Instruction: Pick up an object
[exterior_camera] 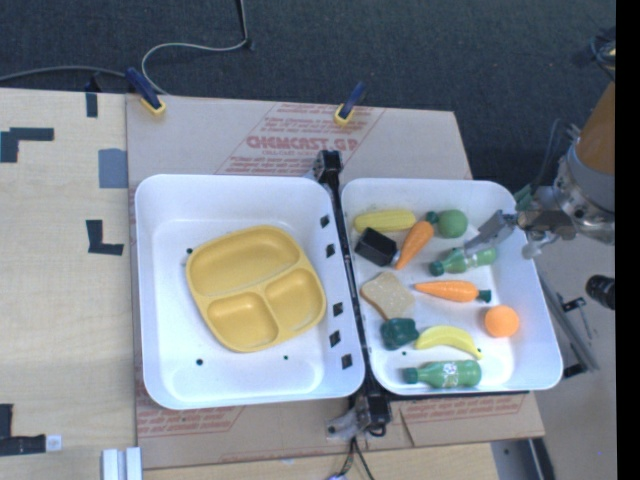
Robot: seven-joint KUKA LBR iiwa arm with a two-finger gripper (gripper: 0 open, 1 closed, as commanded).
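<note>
Claw (500,225) is seen at the right bin's (540,368) far right rim, over a green bottle (464,260); whether anything is gripped cannot be told. Nothing is seen lifted yet, so the pick is judged undone. Counted: two carrots (415,243), two green bottles, one banana (448,339), one orange (501,321), one yellow tray (256,286).

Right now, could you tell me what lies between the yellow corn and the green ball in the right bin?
In the camera view, the upper carrot lies between the corn and the green ball, tilted.
</note>
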